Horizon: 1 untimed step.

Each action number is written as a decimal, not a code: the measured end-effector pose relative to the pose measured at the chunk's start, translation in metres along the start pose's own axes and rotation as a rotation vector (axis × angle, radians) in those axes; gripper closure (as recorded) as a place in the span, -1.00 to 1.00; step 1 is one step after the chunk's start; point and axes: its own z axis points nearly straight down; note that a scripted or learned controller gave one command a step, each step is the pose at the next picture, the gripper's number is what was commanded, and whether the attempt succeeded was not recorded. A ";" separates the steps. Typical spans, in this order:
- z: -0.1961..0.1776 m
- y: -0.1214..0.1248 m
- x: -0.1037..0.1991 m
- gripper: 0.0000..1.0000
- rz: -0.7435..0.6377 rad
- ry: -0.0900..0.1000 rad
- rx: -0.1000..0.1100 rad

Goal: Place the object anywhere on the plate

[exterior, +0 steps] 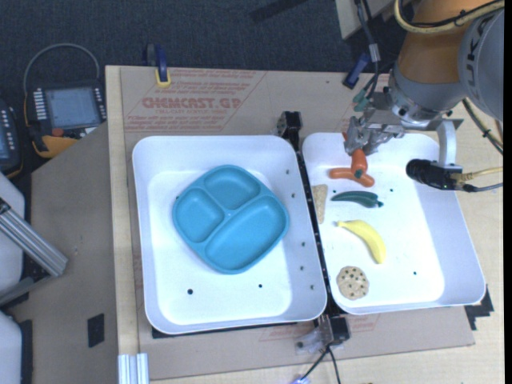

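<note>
holding a blue plate (230, 229), left bin (152, 214).

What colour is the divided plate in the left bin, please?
Blue plate, clearest in the camera view.

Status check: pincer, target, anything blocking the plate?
Pincer down at the carrot in the right bin; grip unclear. Blue plate in the left bin, nothing on it. Path over looks open.

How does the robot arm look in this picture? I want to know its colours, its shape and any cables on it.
The arm is thick and rounded, grey, with a broad orange band above the wrist. Black cables loop along it near the top. At its end sits a small gripper of grey metal, with small greenish and reddish parts around it. A black cylinder-shaped part sticks out just below the wrist.
</note>
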 end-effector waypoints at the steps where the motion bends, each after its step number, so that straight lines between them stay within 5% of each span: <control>1: 0.000 -0.012 0.058 1.00 0.000 0.000 0.001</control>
